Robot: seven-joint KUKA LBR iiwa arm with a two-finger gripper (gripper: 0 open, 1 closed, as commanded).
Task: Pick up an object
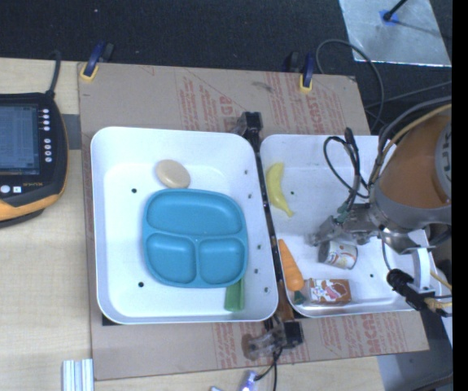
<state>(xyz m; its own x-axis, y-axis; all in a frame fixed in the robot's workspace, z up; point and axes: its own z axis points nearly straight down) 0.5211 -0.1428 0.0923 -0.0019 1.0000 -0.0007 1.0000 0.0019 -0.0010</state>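
Note:
The right bin (pixel 315 149) holds a yellow banana (pixel 277 188) near its left wall, an orange carrot (pixel 290 265) along the front left, a small printed carton (pixel 329 291) at the front, and a small pale can (pixel 340 256) lying in the middle. My gripper (pixel 337 231) hangs low over the right bin, directly above and behind the can. The arm's grey wrist and orange band (pixel 413 165) come in from the right. The left bin (pixel 111 218) holds a blue divided plate (pixel 194 236), a tan oval bun (pixel 172 173) behind it, and a green piece (pixel 234 298) at its front right corner.
A teach pendant (pixel 10 157) rests on the bench at far left. Black cables (pixel 343 157) loop over the back of the right bin beside the wrist. Cardboard (pixel 217 96) lies under both bins, held by clamps at the back edge.

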